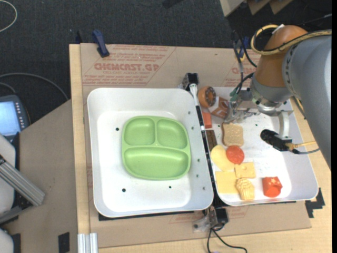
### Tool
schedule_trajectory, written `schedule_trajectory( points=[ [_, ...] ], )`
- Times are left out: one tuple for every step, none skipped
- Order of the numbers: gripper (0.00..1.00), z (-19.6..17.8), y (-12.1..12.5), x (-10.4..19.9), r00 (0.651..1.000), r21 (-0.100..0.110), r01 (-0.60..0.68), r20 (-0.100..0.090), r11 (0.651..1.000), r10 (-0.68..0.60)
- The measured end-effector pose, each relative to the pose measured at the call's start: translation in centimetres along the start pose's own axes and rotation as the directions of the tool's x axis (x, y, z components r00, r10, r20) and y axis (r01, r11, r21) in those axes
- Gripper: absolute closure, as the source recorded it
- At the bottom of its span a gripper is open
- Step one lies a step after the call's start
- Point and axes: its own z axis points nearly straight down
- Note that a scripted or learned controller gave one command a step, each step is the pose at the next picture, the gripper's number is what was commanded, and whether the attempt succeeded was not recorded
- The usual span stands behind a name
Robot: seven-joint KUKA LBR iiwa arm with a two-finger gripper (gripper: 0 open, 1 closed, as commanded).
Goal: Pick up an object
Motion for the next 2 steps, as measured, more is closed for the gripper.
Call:
schedule_trajectory(
  points=[
    [1.00,-9.2,-7.2,5.6,1.000,-0.007,0.000,-0.009,1.000,0.000],
    [1.00,0.4,-8.5,-0.5,1.000,0.000,-0.009,-0.005,1.000,0.009]
  ],
)
